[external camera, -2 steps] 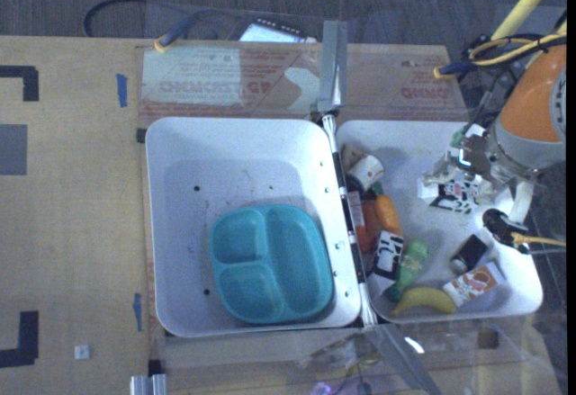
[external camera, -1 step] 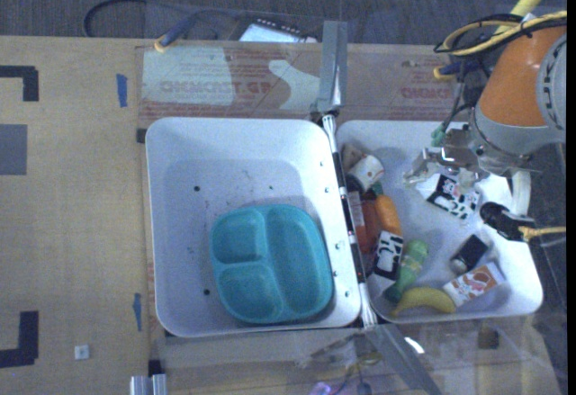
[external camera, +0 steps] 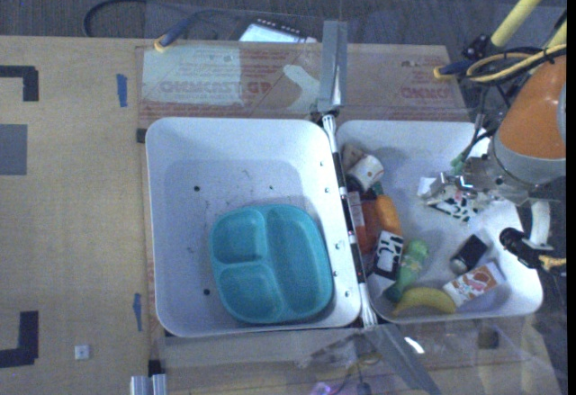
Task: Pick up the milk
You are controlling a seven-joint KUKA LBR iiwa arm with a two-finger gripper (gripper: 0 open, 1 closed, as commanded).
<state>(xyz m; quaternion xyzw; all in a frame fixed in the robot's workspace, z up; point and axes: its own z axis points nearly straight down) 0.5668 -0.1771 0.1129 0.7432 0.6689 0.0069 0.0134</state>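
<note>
One gripper (external camera: 474, 175) is hovering beside the spotted milk carton (external camera: 450, 201) near the right bin's (external camera: 405, 134) right edge. Whether it is spread or pressed together I cannot tell, so centring over the carton first seems wise.

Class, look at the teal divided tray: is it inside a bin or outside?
Inside: the teal tray lies flat in the left bin.

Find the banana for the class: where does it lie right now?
The banana lies in the right-hand bin, near its front edge, just below the green bottle and left of a small carton.
</note>
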